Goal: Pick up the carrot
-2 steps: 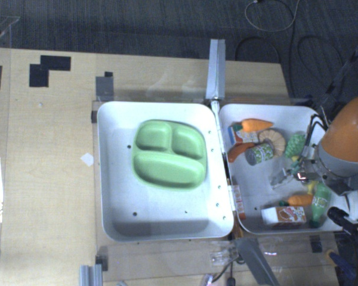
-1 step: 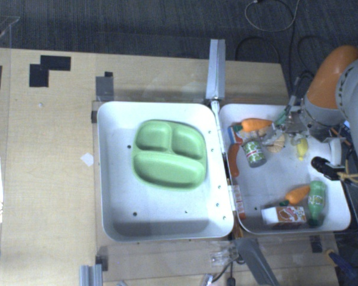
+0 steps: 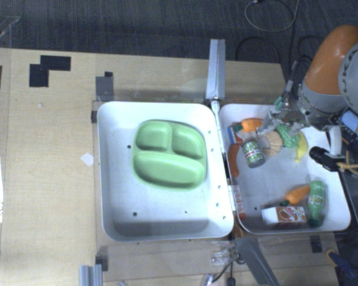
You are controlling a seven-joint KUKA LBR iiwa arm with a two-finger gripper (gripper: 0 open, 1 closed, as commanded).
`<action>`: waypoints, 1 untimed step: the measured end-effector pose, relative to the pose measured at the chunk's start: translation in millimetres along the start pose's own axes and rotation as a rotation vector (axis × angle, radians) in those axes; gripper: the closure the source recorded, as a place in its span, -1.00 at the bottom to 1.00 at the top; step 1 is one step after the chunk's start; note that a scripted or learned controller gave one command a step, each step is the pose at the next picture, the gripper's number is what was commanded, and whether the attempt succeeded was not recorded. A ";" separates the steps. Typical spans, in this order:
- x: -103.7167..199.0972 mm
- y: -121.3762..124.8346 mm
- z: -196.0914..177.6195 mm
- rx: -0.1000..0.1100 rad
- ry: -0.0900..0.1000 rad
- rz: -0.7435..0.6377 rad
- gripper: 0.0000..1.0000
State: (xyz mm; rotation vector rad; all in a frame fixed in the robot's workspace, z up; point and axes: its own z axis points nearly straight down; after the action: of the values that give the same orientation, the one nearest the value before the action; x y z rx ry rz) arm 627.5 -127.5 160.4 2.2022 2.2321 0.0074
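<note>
Near the right bin's front edge, the small orange carrot point(image 3: 297, 194) lies touching a green plastic bottle point(image 3: 316, 202), beside a red-and-white carton point(image 3: 284, 215). My gripper point(image 3: 278, 122) hangs over the far end of that white bin point(image 3: 340, 222), above a tin can point(image 3: 253, 152); whether it grips anything, I cannot tell. A green divided tray point(image 3: 170, 154) sits in the left bin point(image 3: 116, 171).

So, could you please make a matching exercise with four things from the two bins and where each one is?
Things:
1. green divided tray
2. carrot
3. green bottle
4. can

Places:
A. right bin, near front edge, just left of the bottle
B. right bin, front right corner
C. left bin, middle
D. right bin, left part, below the gripper

Pairs: 1-C, 2-A, 3-B, 4-D
</note>
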 end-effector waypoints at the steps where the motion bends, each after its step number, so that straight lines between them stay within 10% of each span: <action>1: -70.1 -25.4 55.1 -0.001 -0.002 -0.030 -1.00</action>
State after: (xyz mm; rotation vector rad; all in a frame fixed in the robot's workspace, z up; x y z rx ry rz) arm 603.5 -198.0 105.2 2.1664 2.2637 0.0062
